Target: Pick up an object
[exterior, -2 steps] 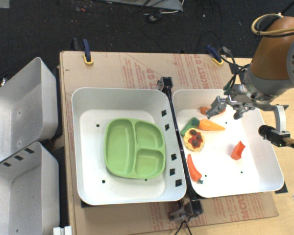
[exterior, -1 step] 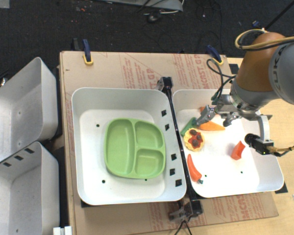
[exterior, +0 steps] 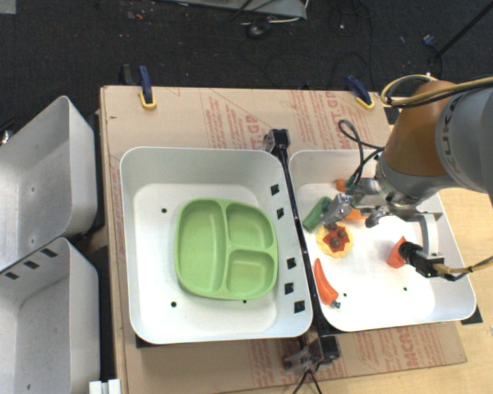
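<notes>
My gripper (exterior: 346, 209) hangs low over the left half of the right bin (exterior: 411, 312). Under and around it lie several small things. A green piece (exterior: 315, 215) sits just to its left by the bin's wall. A yellow and red piece (exterior: 335, 241) lies right below it, and an orange piece (exterior: 355, 216) shows beside it, partly hidden by the gripper. A red pepper with a green stem (exterior: 324, 281) lies nearer the front. A red-orange piece (exterior: 394, 253) rests toward the right. None of these is visibly held.
The left bin (exterior: 148, 302) holds a green divided plate (exterior: 227, 249). A black divider (exterior: 292, 220) runs between the two bins. A small orange bit (exterior: 342, 185) lies at the back of the right bin. Two more white bins (exterior: 33, 220) stand off the bench at the left.
</notes>
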`<state>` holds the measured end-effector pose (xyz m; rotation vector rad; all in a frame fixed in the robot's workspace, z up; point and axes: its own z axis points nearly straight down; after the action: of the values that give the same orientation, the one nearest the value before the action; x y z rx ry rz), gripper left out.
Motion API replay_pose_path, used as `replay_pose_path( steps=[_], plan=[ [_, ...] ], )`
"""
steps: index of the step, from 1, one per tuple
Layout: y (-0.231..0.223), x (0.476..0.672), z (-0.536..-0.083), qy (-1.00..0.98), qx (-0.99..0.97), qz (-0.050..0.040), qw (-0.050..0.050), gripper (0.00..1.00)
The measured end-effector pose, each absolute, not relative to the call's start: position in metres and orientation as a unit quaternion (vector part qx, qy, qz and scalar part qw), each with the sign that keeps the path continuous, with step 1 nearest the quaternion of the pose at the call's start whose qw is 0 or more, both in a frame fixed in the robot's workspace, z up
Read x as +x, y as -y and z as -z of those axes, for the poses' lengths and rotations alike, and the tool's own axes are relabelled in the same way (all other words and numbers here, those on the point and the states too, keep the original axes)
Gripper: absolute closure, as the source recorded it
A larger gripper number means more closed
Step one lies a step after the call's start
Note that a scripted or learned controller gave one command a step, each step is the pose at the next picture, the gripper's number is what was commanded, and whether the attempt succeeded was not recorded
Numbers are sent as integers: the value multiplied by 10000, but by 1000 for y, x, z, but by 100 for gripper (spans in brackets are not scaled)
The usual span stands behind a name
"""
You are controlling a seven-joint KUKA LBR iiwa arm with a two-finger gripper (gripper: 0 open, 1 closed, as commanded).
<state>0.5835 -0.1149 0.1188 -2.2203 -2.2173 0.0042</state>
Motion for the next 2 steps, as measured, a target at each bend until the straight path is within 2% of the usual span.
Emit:
replay_pose_path(
  steps=[1,2],
  plan=[
    [115,585,-132,7064,-7078,1,-3,100],
    [105,585,-180,7082,-7060,11,-13,100]
  ],
)
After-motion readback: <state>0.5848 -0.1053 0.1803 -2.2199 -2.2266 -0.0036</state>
